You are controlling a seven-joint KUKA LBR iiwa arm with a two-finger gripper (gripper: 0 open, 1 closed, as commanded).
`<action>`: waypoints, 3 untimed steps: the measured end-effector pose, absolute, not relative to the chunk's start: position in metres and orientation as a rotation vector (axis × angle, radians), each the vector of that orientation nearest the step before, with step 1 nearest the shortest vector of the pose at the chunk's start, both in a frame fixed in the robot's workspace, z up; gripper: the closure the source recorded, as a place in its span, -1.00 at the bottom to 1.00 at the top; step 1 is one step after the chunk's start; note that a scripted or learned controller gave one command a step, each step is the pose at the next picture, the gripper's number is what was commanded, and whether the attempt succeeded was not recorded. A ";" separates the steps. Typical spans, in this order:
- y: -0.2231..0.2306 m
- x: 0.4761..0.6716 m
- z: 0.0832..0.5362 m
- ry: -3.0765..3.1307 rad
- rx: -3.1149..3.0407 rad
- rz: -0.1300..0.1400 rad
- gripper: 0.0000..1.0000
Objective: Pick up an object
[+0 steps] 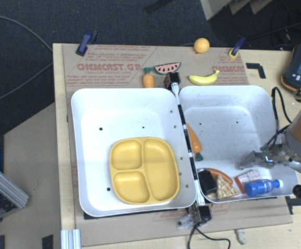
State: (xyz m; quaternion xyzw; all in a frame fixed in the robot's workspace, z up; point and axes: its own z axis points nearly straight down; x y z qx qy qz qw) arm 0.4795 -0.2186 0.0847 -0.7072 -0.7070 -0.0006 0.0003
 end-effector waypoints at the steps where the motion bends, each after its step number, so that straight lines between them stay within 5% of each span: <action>1: -0.206 0.479 0.084 -2.221 -2.220 0.000 -1.00; 2: -0.109 0.480 0.170 -2.223 -2.220 -0.002 -1.00; 3: -0.093 0.479 0.084 -2.221 -2.222 -0.001 -1.00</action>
